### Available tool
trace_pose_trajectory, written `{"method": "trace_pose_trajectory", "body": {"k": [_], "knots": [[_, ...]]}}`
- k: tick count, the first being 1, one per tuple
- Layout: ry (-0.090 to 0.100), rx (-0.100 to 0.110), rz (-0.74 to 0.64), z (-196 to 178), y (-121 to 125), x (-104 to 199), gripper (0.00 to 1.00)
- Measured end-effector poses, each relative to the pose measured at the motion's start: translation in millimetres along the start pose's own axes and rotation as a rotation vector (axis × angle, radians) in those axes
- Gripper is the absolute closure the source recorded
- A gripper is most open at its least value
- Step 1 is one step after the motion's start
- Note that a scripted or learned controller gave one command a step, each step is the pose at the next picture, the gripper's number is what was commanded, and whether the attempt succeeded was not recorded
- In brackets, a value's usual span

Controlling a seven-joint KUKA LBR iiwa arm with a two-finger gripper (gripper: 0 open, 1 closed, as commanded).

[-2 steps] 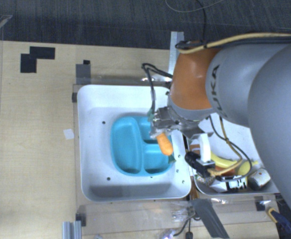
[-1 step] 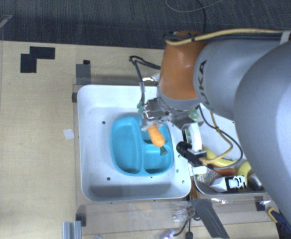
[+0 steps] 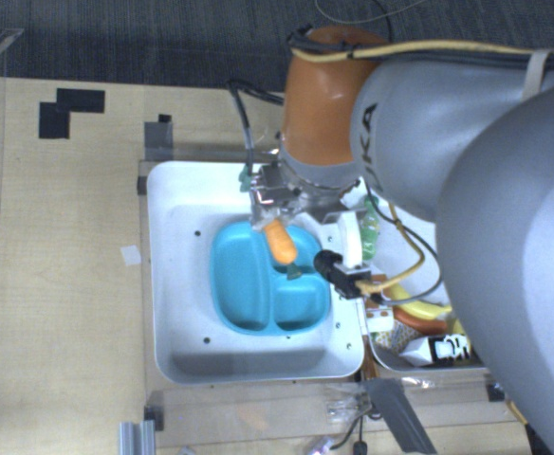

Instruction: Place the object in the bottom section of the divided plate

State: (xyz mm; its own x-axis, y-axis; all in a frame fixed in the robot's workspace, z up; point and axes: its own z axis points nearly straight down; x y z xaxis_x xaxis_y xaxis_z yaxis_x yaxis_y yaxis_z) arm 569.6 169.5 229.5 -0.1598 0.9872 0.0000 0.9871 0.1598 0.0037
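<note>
Orange carrot-shaped object (image 3: 280, 242), elongated and tilted, pinched at its upper end between the fingers (image 3: 264, 218) of the gripper (image 3: 275, 224), over the upper right part of the blue divided plate (image 3: 249, 292). Whether touching the plate or hanging just above it, cannot tell. Fingers clamped on the carrot's top, pointing down from the wrist, with the orange band (image 3: 320, 102) of the arm directly above.

Divided plate lying in the left white bin (image 3: 177, 339), roughly at its middle, with one long section on the left and two smaller sections on the right; lower right section bare blue, just below the carrot's lower tip.

Black fitting (image 3: 339, 273) on a cable beside the plate's right edge, near the wall between the bins. Green bottle (image 3: 368, 235) standing just right of that wall, partly hidden by the arm. Right white bin (image 3: 419, 360) holding a yellow banana (image 3: 421, 309), a reddish item beneath it, and a white and black package (image 3: 440, 349), all close together. Large grey arm link (image 3: 505, 216) covering most of the right side. Pale wooden worktop (image 3: 59, 282) around the bins, black markers (image 3: 68, 110) near its far left corner.
</note>
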Motion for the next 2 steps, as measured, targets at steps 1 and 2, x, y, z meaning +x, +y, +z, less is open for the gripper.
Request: {"method": "trace_pose_trajectory", "body": {"k": [1,2], "knots": [[0.001,0.002,-0.054,53.3,-58.0,43.3,1.00],[0.001,0.002,-0.053,53.1,-57.8,43.0,0.00]]}}
